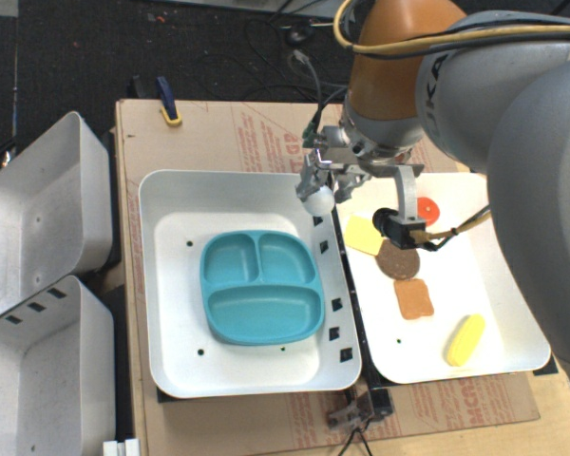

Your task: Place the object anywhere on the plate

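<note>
The teal divided plate point(209, 266) sits bare in the left bin point(161, 255). The gripper point(315, 190) hangs at the far end of the wall between the bins, and whether it is open or closed cannot be told. The candidate pieces all lie in the right bin point(499, 283): a yellow slice point(364, 237), a brown disc point(399, 262), a tan slab point(414, 298), a yellow oblong point(465, 339) and a red round piece point(426, 212). By appearances, nothing has been delivered and the pick and the placing remain.

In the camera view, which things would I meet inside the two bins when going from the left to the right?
teal divided plate → flat yellow slice → brown round disc → yellow oblong piece
</note>
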Action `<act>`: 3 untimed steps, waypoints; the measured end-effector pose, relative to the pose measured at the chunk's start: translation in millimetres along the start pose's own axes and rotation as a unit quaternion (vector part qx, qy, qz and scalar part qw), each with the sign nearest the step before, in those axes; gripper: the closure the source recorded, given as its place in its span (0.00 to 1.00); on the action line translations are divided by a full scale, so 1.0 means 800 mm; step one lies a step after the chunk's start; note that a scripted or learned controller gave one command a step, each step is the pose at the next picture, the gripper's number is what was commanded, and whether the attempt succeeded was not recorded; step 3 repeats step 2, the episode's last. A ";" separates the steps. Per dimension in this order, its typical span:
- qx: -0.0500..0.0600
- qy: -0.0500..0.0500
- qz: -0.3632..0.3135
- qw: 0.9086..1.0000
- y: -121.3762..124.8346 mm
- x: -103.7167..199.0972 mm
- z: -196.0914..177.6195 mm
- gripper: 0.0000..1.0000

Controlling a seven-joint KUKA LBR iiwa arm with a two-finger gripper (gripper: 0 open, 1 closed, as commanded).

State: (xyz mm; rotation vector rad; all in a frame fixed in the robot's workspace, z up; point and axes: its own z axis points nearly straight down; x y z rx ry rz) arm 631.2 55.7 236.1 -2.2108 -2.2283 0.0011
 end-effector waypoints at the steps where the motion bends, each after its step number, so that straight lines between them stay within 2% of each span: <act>1: -0.002 -0.001 0.001 1.000 0.010 0.054 0.009 1.00; 2: -0.001 -0.001 0.002 1.000 0.010 0.051 0.009 0.00; 3: -0.001 -0.001 0.002 1.000 0.010 0.051 0.009 0.00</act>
